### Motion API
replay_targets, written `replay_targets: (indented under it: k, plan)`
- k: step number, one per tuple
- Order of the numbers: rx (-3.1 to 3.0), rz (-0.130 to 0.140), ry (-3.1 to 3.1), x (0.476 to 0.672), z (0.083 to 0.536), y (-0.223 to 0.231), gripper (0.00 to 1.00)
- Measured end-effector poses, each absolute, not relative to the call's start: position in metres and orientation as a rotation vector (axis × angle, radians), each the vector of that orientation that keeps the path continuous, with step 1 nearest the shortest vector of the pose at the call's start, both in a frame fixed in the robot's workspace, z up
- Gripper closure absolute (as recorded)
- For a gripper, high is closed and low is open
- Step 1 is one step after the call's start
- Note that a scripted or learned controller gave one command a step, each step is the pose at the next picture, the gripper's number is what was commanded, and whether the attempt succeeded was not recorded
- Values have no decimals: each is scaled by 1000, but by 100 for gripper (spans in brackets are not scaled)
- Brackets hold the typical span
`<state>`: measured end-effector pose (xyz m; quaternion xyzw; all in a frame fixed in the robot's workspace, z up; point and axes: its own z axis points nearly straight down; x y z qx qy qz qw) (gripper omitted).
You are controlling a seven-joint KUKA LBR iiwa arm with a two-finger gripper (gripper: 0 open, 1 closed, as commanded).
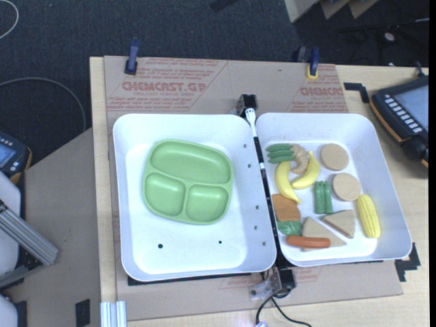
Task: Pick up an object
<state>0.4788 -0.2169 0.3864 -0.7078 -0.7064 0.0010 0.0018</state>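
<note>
The right bin [381, 157] holds several toy foods. Two yellow bananas [293, 179] lie near its left side, with a green bean pod [278, 152] and a beige shrimp-like piece [298, 157] above them. Two round tan cookies [334, 157] [346, 187] sit to the right, and a yellow corn cob [368, 215] lies by the right wall. A green pickle [322, 197], an orange wedge [287, 208], a sandwich triangle [340, 222] and a hot dog [310, 241] fill the lower part.
The left bin [129, 203] carries a green three-compartment plate [187, 181]. Both bins rest on a cardboard-covered bench [170, 84] with blue [131, 56] and yellow-blue [313, 63] clamps at the back. A tablet-like device [405, 111] lies at the right edge.
</note>
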Motion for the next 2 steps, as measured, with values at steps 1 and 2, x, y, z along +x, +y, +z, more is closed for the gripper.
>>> replay_targets:
  k: [1, 2]
  plan:
    - [-2225, -1, -2226, 480, 399, -217, 100]
    - [-2227, -1, -2230, 481, 410, -217, 100]
